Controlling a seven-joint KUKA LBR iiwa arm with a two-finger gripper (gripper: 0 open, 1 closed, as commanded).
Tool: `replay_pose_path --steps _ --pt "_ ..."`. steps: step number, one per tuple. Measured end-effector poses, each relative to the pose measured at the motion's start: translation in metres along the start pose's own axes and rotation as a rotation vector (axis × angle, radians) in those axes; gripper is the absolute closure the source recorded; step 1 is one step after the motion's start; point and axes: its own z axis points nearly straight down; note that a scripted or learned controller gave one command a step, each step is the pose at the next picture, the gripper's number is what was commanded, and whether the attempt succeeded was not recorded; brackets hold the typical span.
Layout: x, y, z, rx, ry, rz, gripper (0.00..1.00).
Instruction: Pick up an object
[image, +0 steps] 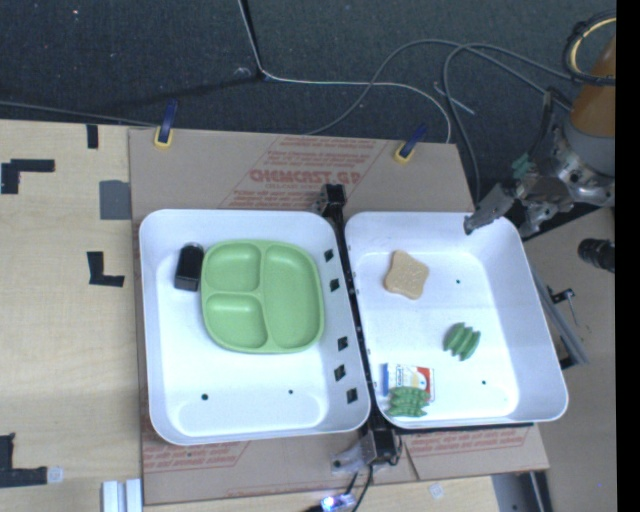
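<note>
Two white bins (160, 330) sat on cardboard (300, 170) over dark carpet (120, 50). The bread (406, 274) lay well left of the gripper (484, 218), its state unclear.

The brown cardboard sheet (300, 170) under the bins carried red print, upside down from here; it seemed to read "CHEMCAST GP", though the smaller lines were too blurred.
</note>
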Motion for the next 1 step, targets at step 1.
replay_pose_path --steps 1 --pt "0.0006 0.0019 -0.0077 -0.012 -0.003 -0.003 0.0"
